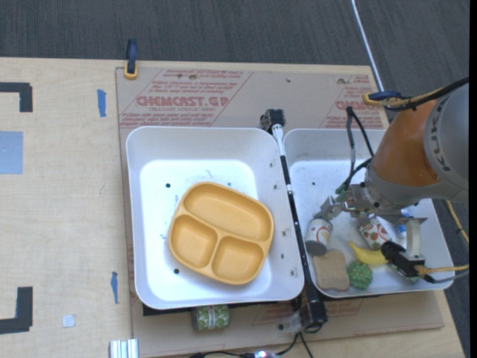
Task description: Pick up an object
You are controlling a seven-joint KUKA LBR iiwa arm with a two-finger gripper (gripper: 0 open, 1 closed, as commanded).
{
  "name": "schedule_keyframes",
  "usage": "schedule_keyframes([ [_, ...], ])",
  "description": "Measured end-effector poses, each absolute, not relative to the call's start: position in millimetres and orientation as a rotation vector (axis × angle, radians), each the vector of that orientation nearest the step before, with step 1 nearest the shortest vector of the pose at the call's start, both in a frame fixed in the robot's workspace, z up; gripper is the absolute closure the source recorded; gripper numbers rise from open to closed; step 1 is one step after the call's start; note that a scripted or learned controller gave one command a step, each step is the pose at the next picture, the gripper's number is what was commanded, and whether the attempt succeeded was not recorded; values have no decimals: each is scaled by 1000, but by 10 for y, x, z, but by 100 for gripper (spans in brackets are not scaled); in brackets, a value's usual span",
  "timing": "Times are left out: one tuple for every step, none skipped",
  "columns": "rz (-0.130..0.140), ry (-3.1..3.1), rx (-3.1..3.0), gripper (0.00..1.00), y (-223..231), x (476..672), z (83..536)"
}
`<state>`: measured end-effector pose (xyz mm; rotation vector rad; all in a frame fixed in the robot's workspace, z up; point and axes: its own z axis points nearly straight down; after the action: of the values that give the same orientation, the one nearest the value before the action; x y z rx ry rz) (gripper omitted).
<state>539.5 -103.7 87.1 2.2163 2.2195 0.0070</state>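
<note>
Hovering low over the right bin (313, 149), the gripper (356, 205) hangs among the clutter at that bin's near end, and from where I stand its tip is too crowded by the wrist and the items beneath it to tell how it is set or whether it has anything. The grey arm (455, 148) with its orange band (406, 151) comes in from the right and hides much of the bin's middle. Just left of the tip lies a small white-and-red can (320, 231); near to it sit a tan slab (333, 269), a green knobbly ball (361, 275) and a yellow banana (367, 255), with a red-and-white packet (373, 233) just right of the tip. All of these appear to rest on the bin floor. The left bin (138, 200) holds a yellow divided tray (220, 233), well apart from the arm. Outside the bins, at the near edge, lies a green can (211, 318). By my reading the pick is not yet done: the arm looks to be down at the pile, with the closing and the lift left to do.
</note>
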Motion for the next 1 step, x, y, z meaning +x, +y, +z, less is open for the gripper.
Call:
schedule_keyframes([
  [9,2217,2215,0,-999,5213,873],
])
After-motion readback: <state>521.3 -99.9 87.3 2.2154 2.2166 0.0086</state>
